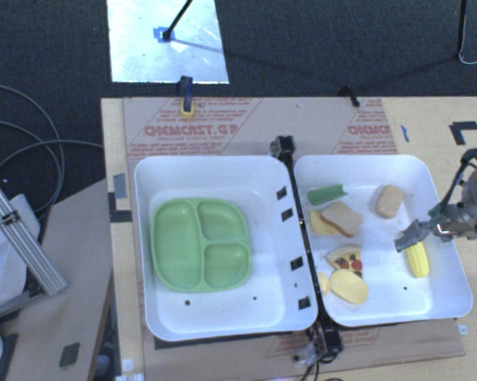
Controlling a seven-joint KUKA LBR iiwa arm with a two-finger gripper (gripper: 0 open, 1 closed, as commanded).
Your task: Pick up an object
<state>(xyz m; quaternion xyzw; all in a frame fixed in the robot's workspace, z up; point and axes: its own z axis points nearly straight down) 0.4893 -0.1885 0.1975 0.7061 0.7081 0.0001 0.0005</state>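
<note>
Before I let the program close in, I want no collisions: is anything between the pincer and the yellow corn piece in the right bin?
Nothing visible stands between them. The pincer hangs right at the upper end of the yellow corn piece in the right bin. The nearest other item, the bread roll, lies up and to the left, off that path.

– What is the floor like?
– Dark blue carpet (43,44), all around. Far up and left of the claw (409,240), a shiny metal sheet (167,39) lies on it (light bounces off it).
– And closer to the claw?
– Up and left of it, brown cardboard (259,122) with red letters lies on a pale wooden bench (113,128).
– And way off to the claw's left?
– Black cables (39,141) loop on the carpet, and a silver metal bar (19,235) slants over a tan side table (76,256).
</note>
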